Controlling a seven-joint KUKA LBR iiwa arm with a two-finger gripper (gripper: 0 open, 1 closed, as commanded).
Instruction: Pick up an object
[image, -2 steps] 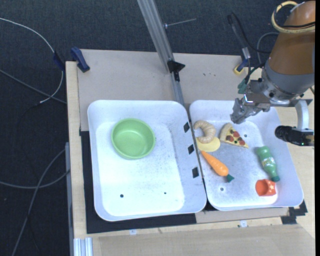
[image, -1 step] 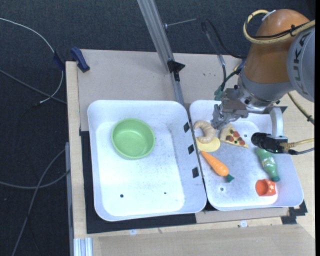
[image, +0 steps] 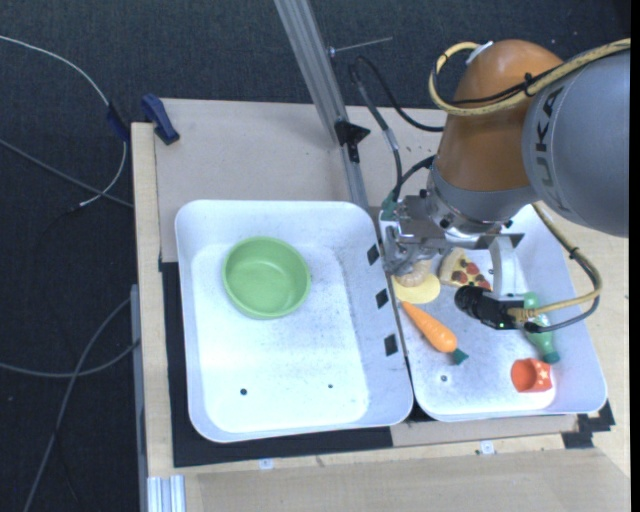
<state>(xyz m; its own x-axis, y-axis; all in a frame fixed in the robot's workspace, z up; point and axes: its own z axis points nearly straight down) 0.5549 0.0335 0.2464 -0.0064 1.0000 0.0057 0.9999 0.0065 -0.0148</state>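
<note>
One small red-orange toy (image: 531, 375) sits nearest, at the front right of the right bin (image: 470, 390). One green toy (image: 543, 340) is just behind it, shape unclear. One toy carrot (image: 436, 328) lies slantwise near that bin's left wall, green stub to the front. One pale yellow disc (image: 418, 289) sits at the carrot's far end, touching or just beside it; cannot tell which. One pizza-slice toy (image: 463, 270) is just beside the disc, further back, partly under the arm. One green bowl (image: 265, 277) stands upright and alone in the left bin (image: 290, 380), towards its back left. Two bins, six loose things in all.

Gripper (image: 410, 262) hangs right over the disc's back edge, low in the right bin. Cannot tell how wide it is open, nor whether it has hold of anything. Likely target is the disc, going by position.

Disc judged light, stiff plastic, smooth so a bit slippery, not fragile. It is flat and low, so best taken across its width at the rim, close to the bin floor. The carrot alongside may get in the way. Carrot looks the easier grab: round, stiff, take it mid-body across the narrow way.
</note>
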